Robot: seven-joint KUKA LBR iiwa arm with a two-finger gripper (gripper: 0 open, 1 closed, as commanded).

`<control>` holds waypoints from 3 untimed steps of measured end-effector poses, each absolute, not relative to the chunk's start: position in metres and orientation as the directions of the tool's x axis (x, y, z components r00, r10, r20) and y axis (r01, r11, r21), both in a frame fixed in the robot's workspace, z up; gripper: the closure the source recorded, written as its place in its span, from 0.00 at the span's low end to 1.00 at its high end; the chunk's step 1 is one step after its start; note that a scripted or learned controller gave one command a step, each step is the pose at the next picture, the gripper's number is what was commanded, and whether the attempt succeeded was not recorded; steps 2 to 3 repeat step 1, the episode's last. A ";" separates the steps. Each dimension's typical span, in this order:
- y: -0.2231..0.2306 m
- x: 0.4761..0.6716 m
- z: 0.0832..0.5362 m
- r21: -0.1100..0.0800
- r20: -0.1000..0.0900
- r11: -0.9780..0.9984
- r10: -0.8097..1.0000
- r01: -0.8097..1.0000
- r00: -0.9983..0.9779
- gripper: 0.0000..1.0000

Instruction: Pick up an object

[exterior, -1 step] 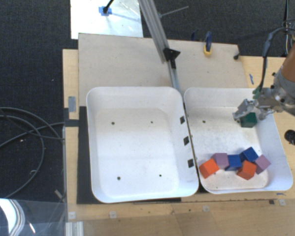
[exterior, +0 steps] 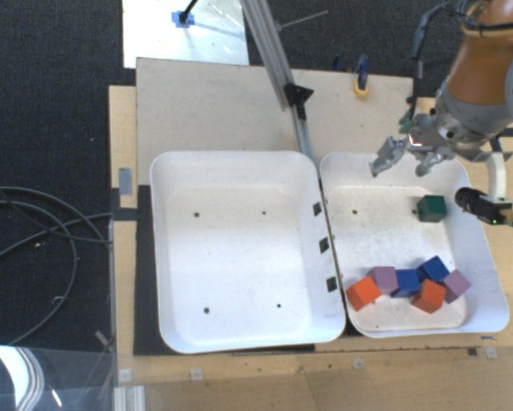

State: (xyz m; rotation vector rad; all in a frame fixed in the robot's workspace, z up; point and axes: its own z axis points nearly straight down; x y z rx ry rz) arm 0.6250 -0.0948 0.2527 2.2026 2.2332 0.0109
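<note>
My gripper [exterior: 406,159] hangs open over the far edge of the right bin [exterior: 359,229], its two grey fingers spread apart with nothing between them. A dark green block [exterior: 431,208] lies alone in the right bin, below and slightly right of the gripper. Along that bin's near side sits a cluster of blocks: an orange one [exterior: 364,293], a purple one [exterior: 384,278], two blue ones [exterior: 407,282] [exterior: 435,270], another orange one [exterior: 428,296] and a purple one [exterior: 456,284].
The left bin [exterior: 239,247] lies beside the right one, with black clips [exterior: 324,245] along the shared wall. A slanted grey pole [exterior: 269,45] crosses the back of the bench. A yellow clamp [exterior: 360,82] stands at the far edge.
</note>
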 end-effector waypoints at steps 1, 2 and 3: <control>-0.068 0.678 0.234 0.006 0.000 0.009 1.000 1.000 -0.009 0.00; -0.068 0.678 0.234 0.006 0.000 0.009 1.000 1.000 -0.009 0.00; -0.068 0.678 0.234 0.006 0.000 0.009 1.000 1.000 -0.009 0.00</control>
